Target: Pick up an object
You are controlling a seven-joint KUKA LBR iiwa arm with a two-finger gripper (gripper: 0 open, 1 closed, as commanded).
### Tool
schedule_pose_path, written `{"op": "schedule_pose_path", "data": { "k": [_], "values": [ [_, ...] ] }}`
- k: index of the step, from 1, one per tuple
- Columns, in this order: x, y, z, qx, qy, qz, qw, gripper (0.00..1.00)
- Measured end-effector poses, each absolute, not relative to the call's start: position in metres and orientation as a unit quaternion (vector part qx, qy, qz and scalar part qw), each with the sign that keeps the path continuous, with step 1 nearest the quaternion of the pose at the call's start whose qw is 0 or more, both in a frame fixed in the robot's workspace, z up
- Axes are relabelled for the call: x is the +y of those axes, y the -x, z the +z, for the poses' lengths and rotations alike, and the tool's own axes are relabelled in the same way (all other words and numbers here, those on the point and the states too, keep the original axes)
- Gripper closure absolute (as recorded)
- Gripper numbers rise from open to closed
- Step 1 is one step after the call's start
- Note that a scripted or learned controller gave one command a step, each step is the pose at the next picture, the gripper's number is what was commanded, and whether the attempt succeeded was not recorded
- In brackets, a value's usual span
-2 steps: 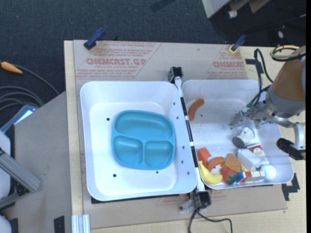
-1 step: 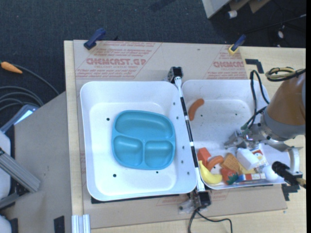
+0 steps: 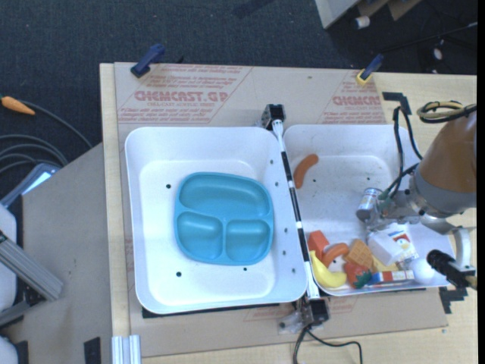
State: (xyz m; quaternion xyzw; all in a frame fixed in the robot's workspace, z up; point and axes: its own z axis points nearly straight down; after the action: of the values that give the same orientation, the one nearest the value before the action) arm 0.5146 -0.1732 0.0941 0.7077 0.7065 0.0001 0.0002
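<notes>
Pale wooden bench (image 3: 189,97) over dark carpet (image 3: 114,14); end effector (image 3: 373,212) state unclear.

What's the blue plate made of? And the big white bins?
The blue plate looks like plastic: one even colour, smooth, with rounded moulded compartments and a soft sheen. The white bins also look like plastic, thin and glossy, with rounded corners and light glinting off the walls. I can't be sure from a picture alone.
</notes>
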Motion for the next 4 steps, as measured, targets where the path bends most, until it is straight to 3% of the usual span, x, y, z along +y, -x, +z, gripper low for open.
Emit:
{"op": "schedule_pose_path", "data": {
  "k": [4],
  "values": [
    [-0.173,-0.516,0.133,0.706,-0.708,0.0009,0.003,1.0]
  ]
}}
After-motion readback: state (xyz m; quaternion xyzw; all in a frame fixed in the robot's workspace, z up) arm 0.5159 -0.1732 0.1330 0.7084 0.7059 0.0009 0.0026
